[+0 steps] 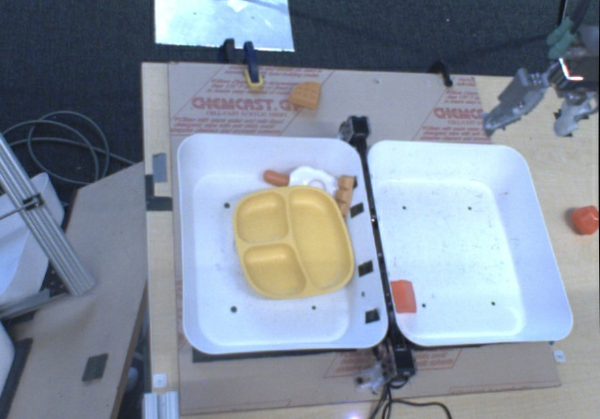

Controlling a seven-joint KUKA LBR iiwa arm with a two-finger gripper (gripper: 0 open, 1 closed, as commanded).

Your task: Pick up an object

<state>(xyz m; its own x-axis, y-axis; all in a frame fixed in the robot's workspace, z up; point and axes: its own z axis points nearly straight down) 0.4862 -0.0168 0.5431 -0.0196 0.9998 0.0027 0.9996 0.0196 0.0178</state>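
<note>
Both bins are white: the left bin (202, 220) carries a pale yellow divided plate (292, 242), an orange sausage-shaped piece (277, 178), a white item (312, 178) and a tan block (346, 188). The right bin (539, 220), speckled with dark flecks, holds an orange-red block (403, 295). The desk (394, 103) is beige with red lettering; a tan waffle-like piece (305, 95) lies on it.

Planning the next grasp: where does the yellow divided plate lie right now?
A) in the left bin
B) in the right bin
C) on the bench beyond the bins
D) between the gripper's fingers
A: the yellow divided plate lies flat on the floor of the left bin, while the gripper is up by the far right corner of the bench.
</note>
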